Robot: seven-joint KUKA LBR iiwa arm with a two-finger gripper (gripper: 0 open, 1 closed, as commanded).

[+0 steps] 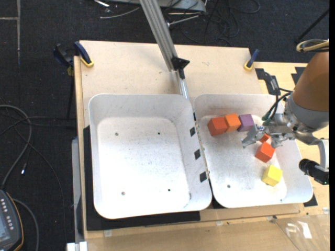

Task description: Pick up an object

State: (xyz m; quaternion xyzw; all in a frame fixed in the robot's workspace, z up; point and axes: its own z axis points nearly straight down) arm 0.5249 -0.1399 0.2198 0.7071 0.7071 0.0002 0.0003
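Several small blocks lie in the right bin [293, 195]. A red-orange block [216, 125], an orange block [233, 122] and a purple block [246, 122] form a row near the bin's far side. A red block [265, 152] lies further right, and a yellow block [271, 175] sits nearer the front. My gripper [260, 139] reaches in from the right, low over the bin, just right of the purple block and right above the red block's far edge. Its fingers stand spread apart, and a bit of red shows between them. No block is lifted.
The left bin [104, 109] stands beside the right one, with their rims meeting in the middle. A slanted metal rod [159, 27] comes down from the back to the bins' far junction. Clamps sit at the board's far corners.
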